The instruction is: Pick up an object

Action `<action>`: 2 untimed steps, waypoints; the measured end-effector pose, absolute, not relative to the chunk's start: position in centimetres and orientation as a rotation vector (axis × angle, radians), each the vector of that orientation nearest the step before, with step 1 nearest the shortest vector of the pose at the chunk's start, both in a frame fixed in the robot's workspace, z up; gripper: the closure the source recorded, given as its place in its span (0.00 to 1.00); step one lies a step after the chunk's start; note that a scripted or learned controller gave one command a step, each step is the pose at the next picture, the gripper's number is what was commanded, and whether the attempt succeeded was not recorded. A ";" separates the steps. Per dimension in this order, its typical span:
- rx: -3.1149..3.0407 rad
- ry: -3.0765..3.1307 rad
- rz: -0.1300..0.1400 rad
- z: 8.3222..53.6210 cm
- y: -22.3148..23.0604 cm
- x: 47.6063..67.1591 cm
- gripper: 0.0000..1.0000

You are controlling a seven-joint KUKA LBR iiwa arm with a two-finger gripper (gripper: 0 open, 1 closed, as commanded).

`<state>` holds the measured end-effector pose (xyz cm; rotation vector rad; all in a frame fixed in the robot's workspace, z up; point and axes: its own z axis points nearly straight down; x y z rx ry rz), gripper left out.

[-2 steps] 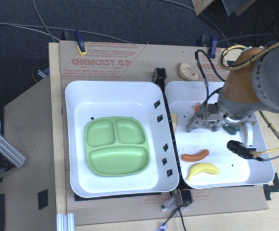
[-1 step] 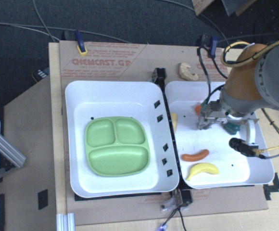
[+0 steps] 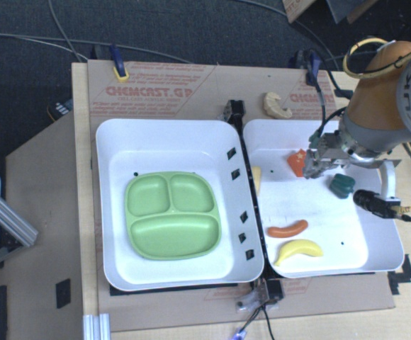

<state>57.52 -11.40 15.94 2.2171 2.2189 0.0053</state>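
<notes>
Two bins (image 3: 110,190) here, smooth white plastic with a soft sheen. Green tray (image 3: 171,214) looks matt plastic. Banana (image 3: 297,250) and sausage (image 3: 288,228), glossy toy plastic. Tabletop (image 3: 85,211) is pale bare wood under printed brown cardboard (image 3: 177,83). Arm (image 3: 383,91) shell shines smooth orange.

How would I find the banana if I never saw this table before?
Look at the right white bin, the one without the green tray. Near its front edge lies the banana, just below a hot dog. It is the only yellow, curved thing there.
</notes>
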 end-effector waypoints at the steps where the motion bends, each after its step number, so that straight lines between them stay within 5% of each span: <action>1: 2.216 2.219 0.007 21.4 -11.4 57.7 1.00; 2: 2.214 2.229 0.006 22.0 -5.5 58.2 1.00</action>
